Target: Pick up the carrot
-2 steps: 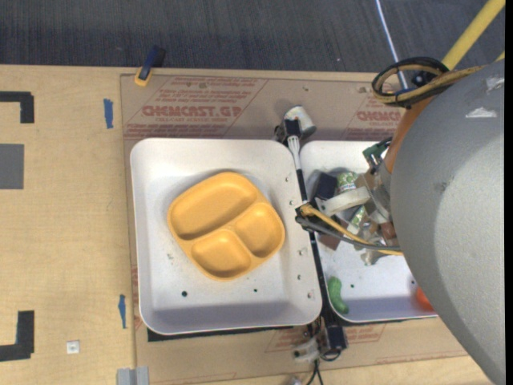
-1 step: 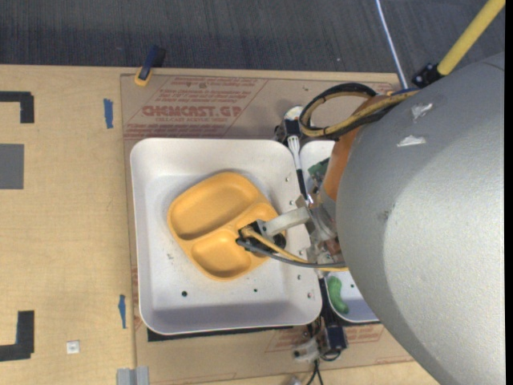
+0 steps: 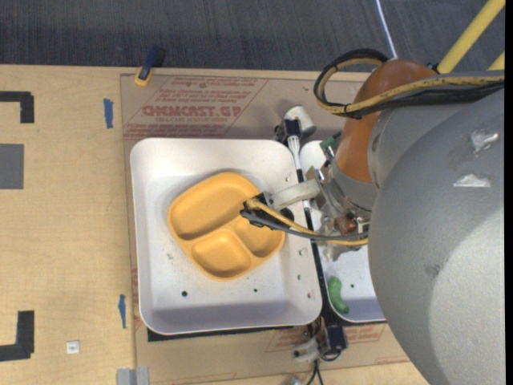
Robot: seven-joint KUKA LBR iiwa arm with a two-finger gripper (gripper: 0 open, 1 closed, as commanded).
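My tool, open or closed I cannot tell, could strike the bin rim just beside it when lowering.

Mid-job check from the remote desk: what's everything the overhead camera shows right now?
white bins: two, side by side; left, right mostly under the arm
divided plate: one, yellow, in the left bin
green item: one, at the right bin's left edge, too hidden to name
cardboard sheet: one, brown with red print, under the bins
blue tape marks: two, left of the bins
blue-and-yellow item: one, at the bench's far edge
arm: one, grey with orange band, over the right bin
end effector: one, above the seam between the bins
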